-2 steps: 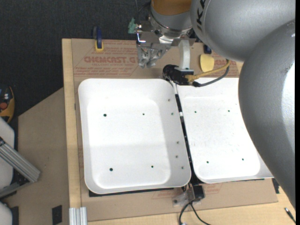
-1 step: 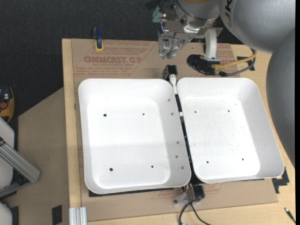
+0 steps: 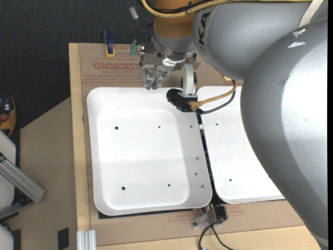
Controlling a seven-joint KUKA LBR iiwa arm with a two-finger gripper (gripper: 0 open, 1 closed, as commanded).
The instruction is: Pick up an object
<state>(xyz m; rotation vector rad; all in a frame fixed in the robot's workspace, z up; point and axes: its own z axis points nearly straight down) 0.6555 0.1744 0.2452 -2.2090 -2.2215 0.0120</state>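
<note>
My gripper hangs over the back rim of the left white bin, near its far right corner. It sits under the orange band of the grey arm, which comes in from the upper right. A black fitting with a yellow cable hangs just right of the gripper, over the bin's back right corner. I see nothing held at the gripper's tip. The left bin's floor shows a few small dark dots. The arm hides most of the right bin.
The two bins sit side by side on a brown board with red lettering at the back. A blue and yellow clamp stands at the board's back left edge. A cable and connector lie at the front between the bins.
</note>
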